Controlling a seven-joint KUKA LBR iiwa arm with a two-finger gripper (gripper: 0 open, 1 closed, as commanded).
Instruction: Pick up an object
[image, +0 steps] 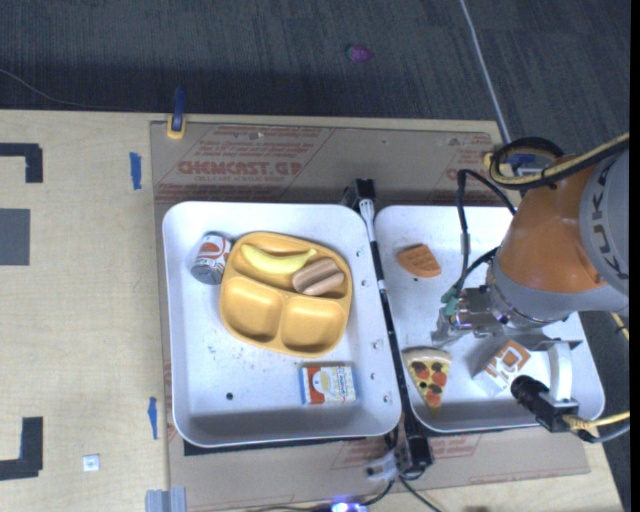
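My gripper (452, 318) hangs low over the middle of the right bin (415, 305), at the end of the grey and orange arm (550, 250) that reaches in from the right. Nothing shows between its tips. A pizza slice (430, 375) lies just below it, near the bin's front left corner. An orange bread piece (418, 260) rests above it, toward the back. To the right of the gripper, a small orange and white box (505, 362) sits partly under the arm.
The left bin (200, 385) holds a yellow divided plate (240, 305) with a banana (272, 260) and a hot dog (318, 278). A can (210, 258) lies at the plate's left, and a small carton (328, 384) lies in front of it. A black cable (462, 230) hangs by the arm.
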